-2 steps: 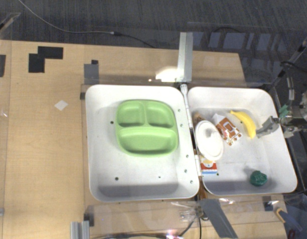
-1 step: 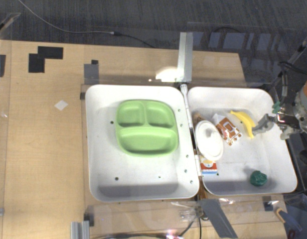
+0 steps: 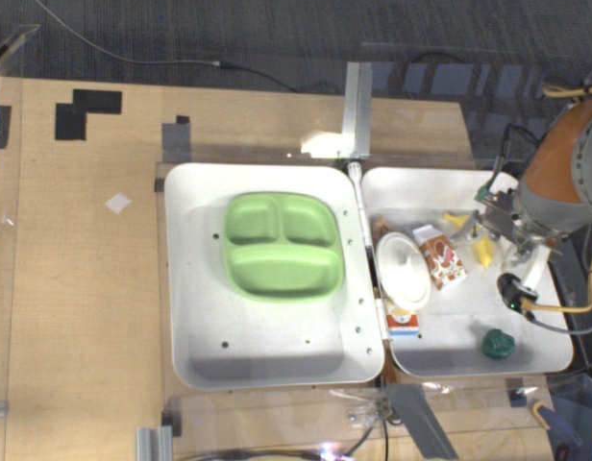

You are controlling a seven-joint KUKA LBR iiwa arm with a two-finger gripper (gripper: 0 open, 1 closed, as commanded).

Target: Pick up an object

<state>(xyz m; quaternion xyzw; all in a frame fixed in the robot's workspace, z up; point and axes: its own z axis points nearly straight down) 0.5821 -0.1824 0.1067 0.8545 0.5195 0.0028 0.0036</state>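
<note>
**Mia:** What is on the table?

**Ben:** Two white bins, side by side. The left bin has a green plate with three parts in it. It sits near the middle.

**Mia:** And the right bin?

**Ben:** It has lots of small things. A white bowl is by the left wall. A little packet with red and brown on it lies just beside the bowl. A small box pokes out under the bowl. A yellow thing is near the arm. A dark green lump sits alone near the front.

**Mia:** Where is the arm?

**Ben:** It comes in from the right. Its end effector is low over the right bin, close to the yellow thing.

**Mia:** Is it holding something?

**Ben:** I cannot tell. The parts are too small and mixed up to see.
</note>
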